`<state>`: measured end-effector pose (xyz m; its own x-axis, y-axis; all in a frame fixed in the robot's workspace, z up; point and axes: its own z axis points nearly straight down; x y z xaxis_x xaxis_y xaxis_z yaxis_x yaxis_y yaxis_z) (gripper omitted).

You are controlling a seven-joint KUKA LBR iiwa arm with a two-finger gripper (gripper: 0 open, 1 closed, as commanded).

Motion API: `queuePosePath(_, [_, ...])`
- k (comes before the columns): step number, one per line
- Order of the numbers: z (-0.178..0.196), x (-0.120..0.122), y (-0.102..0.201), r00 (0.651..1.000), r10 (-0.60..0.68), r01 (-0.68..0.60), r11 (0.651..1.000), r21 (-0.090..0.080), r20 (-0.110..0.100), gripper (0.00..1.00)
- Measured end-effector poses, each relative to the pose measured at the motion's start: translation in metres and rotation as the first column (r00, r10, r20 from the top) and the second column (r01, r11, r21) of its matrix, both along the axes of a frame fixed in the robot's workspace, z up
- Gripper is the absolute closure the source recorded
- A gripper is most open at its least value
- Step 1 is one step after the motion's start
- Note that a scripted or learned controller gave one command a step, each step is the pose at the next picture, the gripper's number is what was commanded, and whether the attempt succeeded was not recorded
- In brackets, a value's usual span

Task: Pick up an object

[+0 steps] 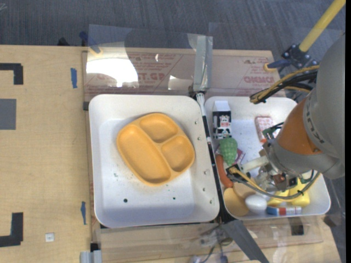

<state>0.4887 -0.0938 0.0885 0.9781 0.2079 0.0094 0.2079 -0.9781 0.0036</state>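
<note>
My gripper (272, 175) hangs low over the middle of the right bin (323, 204), below the arm's orange band and wrapped in cables. Objects crowd the bin around it. A small black-and-white carton (222, 122) sits at the back left and a green object (228, 148) lies in front of it. A red-orange piece (221, 170) lies along the left wall. A white egg-shaped object (255, 203) and a tan round piece (236, 200) rest at the front. A yellow object (296, 197) and a marker (284, 210) lie just under the wrist. The arm hides whatever is directly beneath the gripper.
The left bin (104, 147) holds an orange divided plate (156, 148). A pink packet (263, 125) lies at the back of the right bin. A thin wall separates the two bins. Cardboard and clear sheeting line the back, and a yellow pole (326, 18) slants at the top right.
</note>
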Motion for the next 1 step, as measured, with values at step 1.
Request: queuePosePath(1, [0.0001, -0.0054, -0.0031, 0.995, 0.102, -0.102, 0.995, 0.003, 0.0, 1.0])
